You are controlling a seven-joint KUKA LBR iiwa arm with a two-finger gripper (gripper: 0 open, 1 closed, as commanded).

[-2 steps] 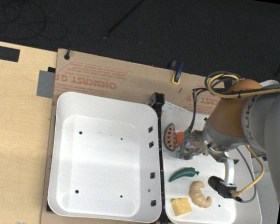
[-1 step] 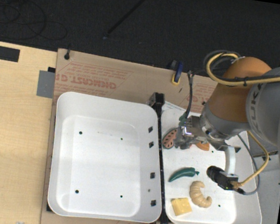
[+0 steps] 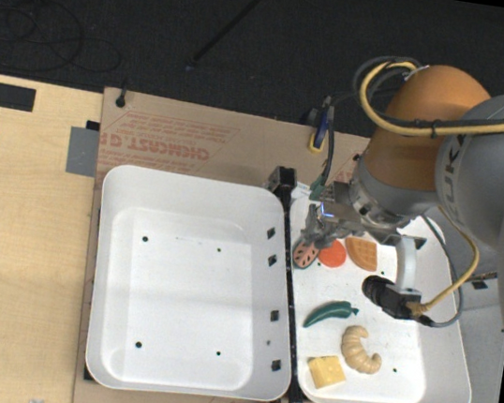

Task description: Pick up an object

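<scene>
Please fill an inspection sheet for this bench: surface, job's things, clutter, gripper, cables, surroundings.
Surface: two white bins side by side, left bin, right bin.
Job's things: in the right bin, green pepper, croissant, yellow cheese wedge, orange piece, red piece, brown waffled piece.
Clutter: nothing seen.
Gripper: gripper over the right bin's far left corner.
Cables: yellow hose on the arm.
Surroundings: cardboard sheet, wooden bench.

Pale wooden bench (image 3: 2,280); dark floor (image 3: 167,21) with cables (image 3: 34,19) behind.
</scene>
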